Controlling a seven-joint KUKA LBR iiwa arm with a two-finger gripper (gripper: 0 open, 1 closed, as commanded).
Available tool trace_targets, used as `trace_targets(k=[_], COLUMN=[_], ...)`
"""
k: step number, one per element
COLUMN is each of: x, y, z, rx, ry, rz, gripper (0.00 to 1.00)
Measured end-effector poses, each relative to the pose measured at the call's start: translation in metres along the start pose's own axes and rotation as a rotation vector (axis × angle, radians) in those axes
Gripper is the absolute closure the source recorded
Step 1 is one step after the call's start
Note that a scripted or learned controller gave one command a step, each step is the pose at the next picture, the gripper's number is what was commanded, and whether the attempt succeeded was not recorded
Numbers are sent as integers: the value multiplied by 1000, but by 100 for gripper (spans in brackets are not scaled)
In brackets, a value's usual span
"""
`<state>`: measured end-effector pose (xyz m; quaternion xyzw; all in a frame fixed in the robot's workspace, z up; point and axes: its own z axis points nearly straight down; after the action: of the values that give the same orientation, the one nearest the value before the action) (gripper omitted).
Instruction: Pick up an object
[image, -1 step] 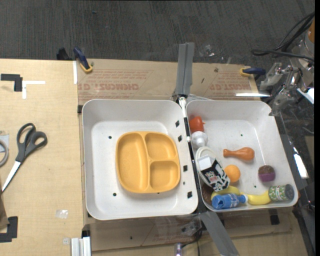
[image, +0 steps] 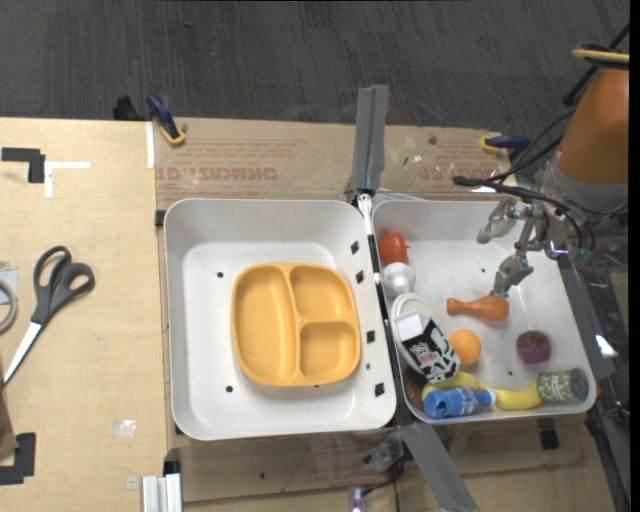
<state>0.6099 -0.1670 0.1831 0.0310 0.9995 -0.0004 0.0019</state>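
I see two-finger metal gripper (image: 508, 262) over right white bin (image: 578, 335), just above orange plastic drumstick toy (image: 478, 308). Fingers look spread, nothing between them. Drumstick on bin floor, beside orange ball (image: 465, 346). Grasp and lift not yet done.

A robotics lab: a wooden worktop (image: 90, 400) with two white bins (image: 190, 300) clamped over cardboard (image: 250, 165), scissors (image: 45, 295) lying loose, and a cabled robot arm (image: 600, 130).
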Motion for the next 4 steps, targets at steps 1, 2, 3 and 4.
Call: trace_targets(k=[1, 2, 3, 4], x=[68, 40, 59, 35], y=[11, 64, 3, 53], z=[90, 89, 89, 90], rx=[0, 6, 0, -1], ry=[1, -2, -2, -1], rz=[55, 62, -168, -137], gripper=[0, 0, 0, 0])
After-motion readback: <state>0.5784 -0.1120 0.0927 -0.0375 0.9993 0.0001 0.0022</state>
